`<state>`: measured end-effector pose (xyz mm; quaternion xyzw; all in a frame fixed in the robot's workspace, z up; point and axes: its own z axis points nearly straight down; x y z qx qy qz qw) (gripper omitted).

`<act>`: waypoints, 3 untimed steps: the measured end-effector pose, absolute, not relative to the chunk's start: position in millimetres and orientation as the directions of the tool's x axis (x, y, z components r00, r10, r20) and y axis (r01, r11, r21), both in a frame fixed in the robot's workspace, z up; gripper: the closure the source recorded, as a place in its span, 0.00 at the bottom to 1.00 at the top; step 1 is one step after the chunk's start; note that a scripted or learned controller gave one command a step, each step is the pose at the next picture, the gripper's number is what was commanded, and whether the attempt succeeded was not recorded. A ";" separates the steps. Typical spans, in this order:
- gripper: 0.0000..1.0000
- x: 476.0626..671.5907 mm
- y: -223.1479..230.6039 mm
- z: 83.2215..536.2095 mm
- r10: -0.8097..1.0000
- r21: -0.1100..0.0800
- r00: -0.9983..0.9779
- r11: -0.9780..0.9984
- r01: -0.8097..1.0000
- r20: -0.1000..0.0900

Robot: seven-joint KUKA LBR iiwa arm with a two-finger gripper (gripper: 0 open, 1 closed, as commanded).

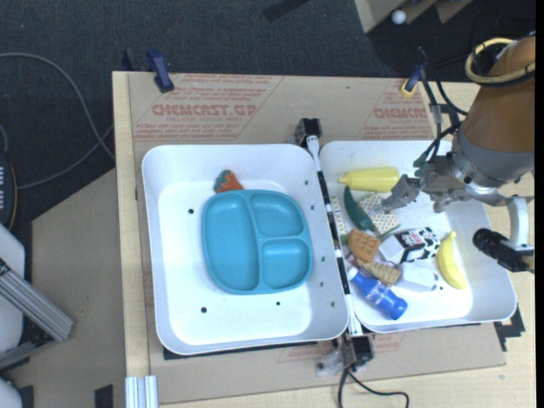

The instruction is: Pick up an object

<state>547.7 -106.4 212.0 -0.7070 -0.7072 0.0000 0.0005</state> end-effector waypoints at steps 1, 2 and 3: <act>0.00 585.3 -100.7 84.6 1.000 0.001 0.000 0.000 1.000 0.000; 0.00 640.1 -100.0 82.8 1.000 -0.013 0.002 -0.002 1.000 0.001; 0.00 654.8 -99.8 78.3 1.000 -0.057 0.012 -0.011 0.998 0.004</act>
